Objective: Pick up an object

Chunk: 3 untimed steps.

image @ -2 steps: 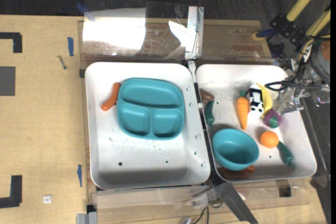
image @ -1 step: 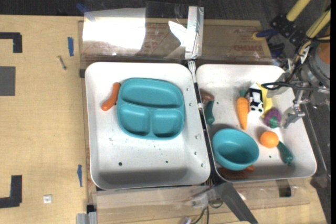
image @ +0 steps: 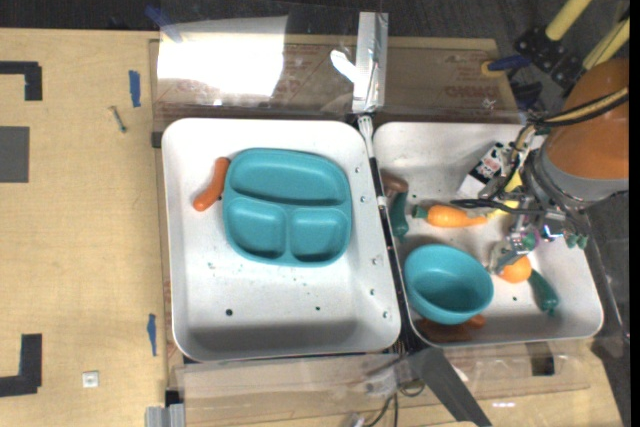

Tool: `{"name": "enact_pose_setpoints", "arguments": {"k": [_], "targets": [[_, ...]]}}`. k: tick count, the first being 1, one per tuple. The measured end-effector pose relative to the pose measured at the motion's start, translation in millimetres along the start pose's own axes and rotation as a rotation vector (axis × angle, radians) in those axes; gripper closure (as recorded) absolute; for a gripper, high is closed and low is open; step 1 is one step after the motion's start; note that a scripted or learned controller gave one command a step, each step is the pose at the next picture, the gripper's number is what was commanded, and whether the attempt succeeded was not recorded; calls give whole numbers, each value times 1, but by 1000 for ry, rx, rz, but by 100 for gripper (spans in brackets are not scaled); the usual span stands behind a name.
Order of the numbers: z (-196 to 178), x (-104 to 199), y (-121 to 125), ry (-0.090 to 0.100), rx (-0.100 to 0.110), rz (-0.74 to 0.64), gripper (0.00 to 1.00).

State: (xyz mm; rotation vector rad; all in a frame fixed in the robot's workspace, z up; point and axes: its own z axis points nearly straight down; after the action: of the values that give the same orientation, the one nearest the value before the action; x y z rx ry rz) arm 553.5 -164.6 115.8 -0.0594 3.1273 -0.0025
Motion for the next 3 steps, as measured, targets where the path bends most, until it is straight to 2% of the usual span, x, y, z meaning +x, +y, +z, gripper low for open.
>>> {"name": "enact_pose_setpoints", "arguments": {"k": [1, 2, 3], "targets": [[27, 71, -17, 3, 1, -67, 0], [13, 66, -16, -11, 5, -70, 100], [26, 22, 16, 2, 3, -120, 100]]}}
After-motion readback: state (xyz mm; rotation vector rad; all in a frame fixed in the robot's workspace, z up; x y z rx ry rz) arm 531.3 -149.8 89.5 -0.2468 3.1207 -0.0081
